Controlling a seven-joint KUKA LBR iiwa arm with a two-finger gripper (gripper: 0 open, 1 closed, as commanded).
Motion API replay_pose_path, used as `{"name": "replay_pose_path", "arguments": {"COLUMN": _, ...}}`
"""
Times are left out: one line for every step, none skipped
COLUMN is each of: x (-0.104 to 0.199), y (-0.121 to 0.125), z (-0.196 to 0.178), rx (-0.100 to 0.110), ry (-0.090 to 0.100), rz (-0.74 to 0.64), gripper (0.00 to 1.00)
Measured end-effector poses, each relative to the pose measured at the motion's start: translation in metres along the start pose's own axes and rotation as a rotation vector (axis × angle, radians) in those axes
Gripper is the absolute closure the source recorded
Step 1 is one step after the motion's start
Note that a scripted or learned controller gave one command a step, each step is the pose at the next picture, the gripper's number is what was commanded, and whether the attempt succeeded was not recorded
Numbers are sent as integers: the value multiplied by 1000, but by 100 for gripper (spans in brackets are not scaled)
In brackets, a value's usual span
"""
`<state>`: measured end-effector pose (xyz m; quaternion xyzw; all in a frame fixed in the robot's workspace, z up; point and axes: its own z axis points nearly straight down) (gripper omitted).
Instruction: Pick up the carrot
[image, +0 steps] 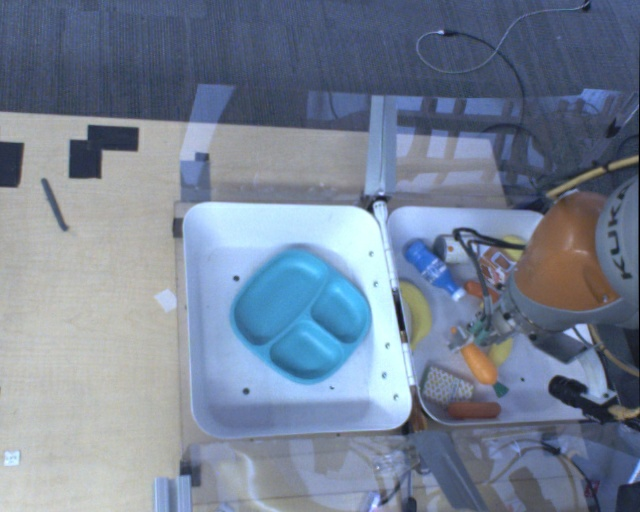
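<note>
The carrot (480, 364) is a small orange toy with a green tip, lying in the right bin (432, 228) near its front. My gripper (476, 330) hangs just above and behind the carrot's upper end, under the arm's orange band (565, 255). Thin fingers point down-left toward the carrot, and nothing sits between them that I can make out.
The left bin (210, 300) holds a blue divided plate (302, 314). In the right bin lie a blue bottle (433, 268), a yellow banana (418, 312), a speckled sponge (446, 385) and a red sausage (473, 410). Cables run along the bench's right side.
</note>
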<state>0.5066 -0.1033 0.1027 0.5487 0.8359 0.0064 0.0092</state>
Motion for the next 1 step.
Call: {"name": "replay_pose_path", "arguments": {"x": -25, "y": 166, "z": -81, "rx": 13, "ry": 4, "rz": 27, "gripper": 100}}
